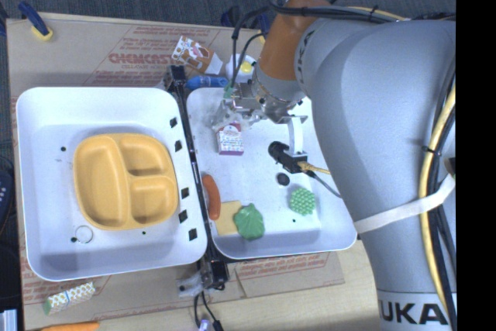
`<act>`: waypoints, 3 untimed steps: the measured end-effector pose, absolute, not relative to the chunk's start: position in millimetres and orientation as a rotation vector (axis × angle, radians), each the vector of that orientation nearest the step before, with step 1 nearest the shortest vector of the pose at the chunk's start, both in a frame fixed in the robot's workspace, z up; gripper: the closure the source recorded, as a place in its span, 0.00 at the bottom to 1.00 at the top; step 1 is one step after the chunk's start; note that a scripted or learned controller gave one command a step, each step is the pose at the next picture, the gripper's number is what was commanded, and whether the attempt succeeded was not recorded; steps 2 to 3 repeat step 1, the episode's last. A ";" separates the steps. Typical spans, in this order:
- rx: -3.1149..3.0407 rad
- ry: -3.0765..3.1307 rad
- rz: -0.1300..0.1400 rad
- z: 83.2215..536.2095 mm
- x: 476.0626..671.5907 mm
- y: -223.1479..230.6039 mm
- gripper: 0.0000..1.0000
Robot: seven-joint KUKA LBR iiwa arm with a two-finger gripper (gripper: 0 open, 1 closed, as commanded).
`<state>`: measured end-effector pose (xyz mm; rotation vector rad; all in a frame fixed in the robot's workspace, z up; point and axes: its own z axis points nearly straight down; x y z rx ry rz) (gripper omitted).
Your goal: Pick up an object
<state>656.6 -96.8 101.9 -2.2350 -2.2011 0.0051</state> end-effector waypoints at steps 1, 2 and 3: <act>-2.338 -2.097 0.001 262.7 616.1 -66.4 1.00; -2.338 -2.097 0.001 262.7 616.1 -66.4 1.00; -2.338 -2.097 0.001 262.7 616.1 -66.4 1.00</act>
